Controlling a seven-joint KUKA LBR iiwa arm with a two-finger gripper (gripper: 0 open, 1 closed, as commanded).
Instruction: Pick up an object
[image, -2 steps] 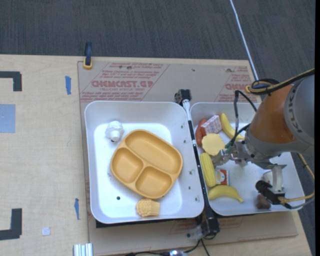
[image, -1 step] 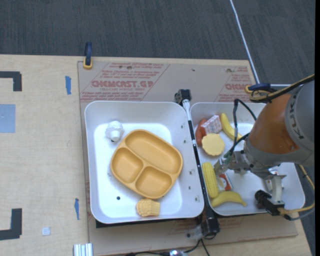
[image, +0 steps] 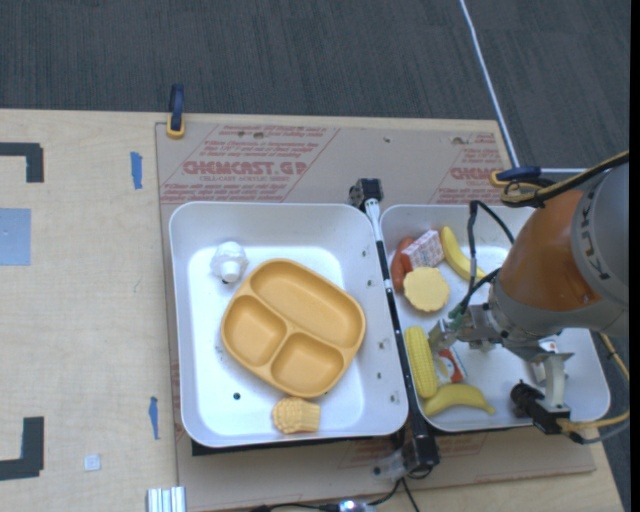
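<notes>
The arm's orange-banded wrist (image: 545, 265) rises nearest the lens, hanging over the right bin (image: 598, 395). Below it the jaws (image: 462, 330) sit just right of the corn cob (image: 420, 360); whether they are released or clenched cannot be told. A banana (image: 458, 400) lies just below the cob, a round yellow slice (image: 427, 289) just above it. This looks like the descent to a grasp; next the jaws must settle squarely around one piece without nudging its neighbours.
</notes>
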